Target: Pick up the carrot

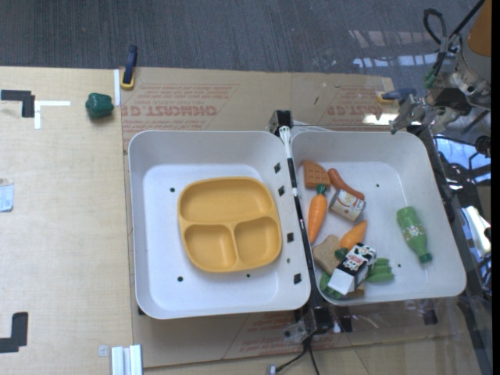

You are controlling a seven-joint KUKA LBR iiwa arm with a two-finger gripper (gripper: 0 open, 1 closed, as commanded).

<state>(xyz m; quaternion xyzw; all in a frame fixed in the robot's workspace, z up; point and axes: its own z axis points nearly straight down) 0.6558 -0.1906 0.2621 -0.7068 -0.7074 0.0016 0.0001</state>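
The carrot sits in the right bin, hard against its left wall, leaf end up and tip pointing down. The pincer hangs way off at the bin's top right corner, well apart from the carrot, nothing in it; can't tell how it's set from this angle.

Stuff I'd worry about: the carrot is jammed beside the divider wall, so one side of the pincer could land on the rim instead of slipping down next to it. There's also a second orange piece lower down that looks carrot-ish, and a sausage and small carton just right of the real one. An off-centre drop probably grabs or shoves a neighbour. The left bin's tray is out of the way.
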